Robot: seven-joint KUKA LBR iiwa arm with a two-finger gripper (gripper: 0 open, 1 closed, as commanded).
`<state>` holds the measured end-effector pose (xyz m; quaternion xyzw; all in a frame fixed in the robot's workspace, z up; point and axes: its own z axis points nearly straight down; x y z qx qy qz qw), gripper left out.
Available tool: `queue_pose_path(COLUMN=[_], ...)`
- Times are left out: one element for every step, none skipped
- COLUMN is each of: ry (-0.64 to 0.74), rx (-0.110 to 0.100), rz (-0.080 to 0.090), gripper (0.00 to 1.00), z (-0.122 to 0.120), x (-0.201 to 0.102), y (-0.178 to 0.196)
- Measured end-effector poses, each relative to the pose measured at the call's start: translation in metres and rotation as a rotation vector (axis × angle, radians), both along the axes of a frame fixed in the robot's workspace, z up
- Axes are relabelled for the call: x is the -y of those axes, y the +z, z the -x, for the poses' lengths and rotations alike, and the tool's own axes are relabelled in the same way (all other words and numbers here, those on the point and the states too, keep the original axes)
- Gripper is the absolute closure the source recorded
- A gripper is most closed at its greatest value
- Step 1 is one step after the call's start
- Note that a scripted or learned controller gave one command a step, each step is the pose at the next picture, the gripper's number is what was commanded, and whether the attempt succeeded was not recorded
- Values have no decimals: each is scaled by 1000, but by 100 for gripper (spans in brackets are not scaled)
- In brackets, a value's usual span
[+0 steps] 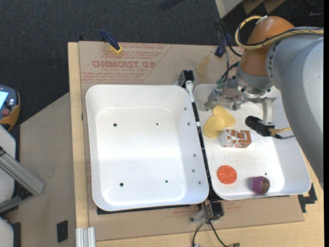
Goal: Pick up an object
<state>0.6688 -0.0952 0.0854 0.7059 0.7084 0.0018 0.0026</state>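
In the right bin: pincer just above the yellow object.
Pincer state: cannot tell.
Progress: nothing lifted; grasp remains.

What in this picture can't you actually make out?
- Gripper, camera view: the wrist sits over it, so how it stands against the yellow object is hidden.
- Yellow object: its top edge runs under the gripper.
- Patterned box: print too small to read.
- Right bin: its far right part is covered by the grey arm.
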Motion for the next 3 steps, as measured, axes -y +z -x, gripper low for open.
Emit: queue_pose_path(ry=[-1,7,9], rx=[-1,7,-15], rz=[1,-4,-7], gripper=[100,100,100], z=[1,0,21], x=[1,-91,-222], y=[11,107,32])
